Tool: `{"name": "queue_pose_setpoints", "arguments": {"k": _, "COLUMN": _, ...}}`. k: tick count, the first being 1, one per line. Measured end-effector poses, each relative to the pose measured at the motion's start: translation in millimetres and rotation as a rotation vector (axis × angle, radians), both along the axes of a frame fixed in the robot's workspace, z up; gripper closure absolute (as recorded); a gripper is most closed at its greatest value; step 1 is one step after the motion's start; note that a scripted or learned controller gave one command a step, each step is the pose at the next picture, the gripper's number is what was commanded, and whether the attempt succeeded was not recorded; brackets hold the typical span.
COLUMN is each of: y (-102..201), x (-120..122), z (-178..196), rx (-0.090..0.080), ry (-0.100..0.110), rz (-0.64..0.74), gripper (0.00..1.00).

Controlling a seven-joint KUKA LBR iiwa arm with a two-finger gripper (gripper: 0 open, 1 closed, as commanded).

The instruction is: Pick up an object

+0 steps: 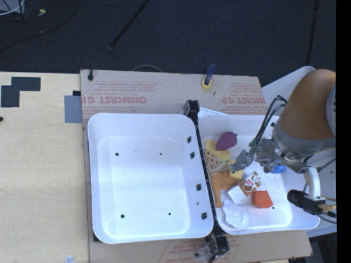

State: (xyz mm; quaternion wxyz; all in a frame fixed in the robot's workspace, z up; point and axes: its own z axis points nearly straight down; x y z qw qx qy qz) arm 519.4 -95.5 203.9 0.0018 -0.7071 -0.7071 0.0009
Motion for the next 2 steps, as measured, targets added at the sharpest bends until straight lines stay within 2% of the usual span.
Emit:
{"name": "queue_pose_setpoints", "arguments": {"k": 1, "y": -4.1, "x": -21.7, "z": -91.3, "rx": -0.006, "ry": -0.022, "rz": -0.002, "gripper": 0.0}}
{"name": "queue_pose_setpoints", "arguments": {"k": 2, "y": 1.2, "x": 15.2, "z": -100.7, "rx": -0.01, "ry": -0.022, "rz": -0.004, "gripper": 0.0}}
